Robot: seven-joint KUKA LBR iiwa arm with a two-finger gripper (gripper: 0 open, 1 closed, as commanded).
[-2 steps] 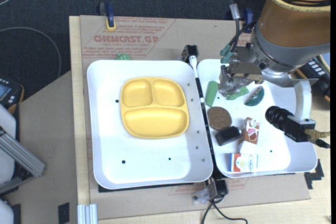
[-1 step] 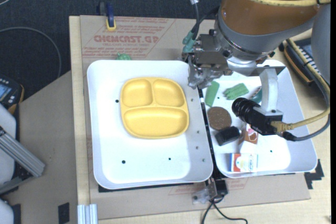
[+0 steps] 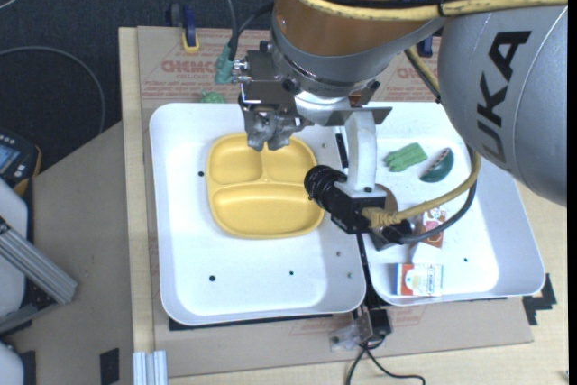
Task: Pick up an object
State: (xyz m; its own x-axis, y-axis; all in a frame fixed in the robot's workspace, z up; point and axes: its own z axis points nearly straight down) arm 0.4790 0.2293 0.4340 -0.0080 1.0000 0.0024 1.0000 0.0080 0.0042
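Observation:
A yellow divided plate (image 3: 261,198) lies in the upper middle of the left bin (image 3: 180,230). My gripper (image 3: 269,138) hangs over the plate's far rim, at or just above the divider between its two upper compartments. I see nothing held in it. In the right bin (image 3: 505,239) lie a green leafy piece (image 3: 405,157), a teal and red slice (image 3: 440,166), a small white and red box (image 3: 420,279) and a red and white item (image 3: 435,224) partly hidden by the robot's fittings.
The arm's large grey and orange body covers the far part of both bins. A blue clamp (image 3: 188,25) and a green scrap (image 3: 214,96) sit on the cardboard beyond the left bin. Bare white floor lies in front of the plate.

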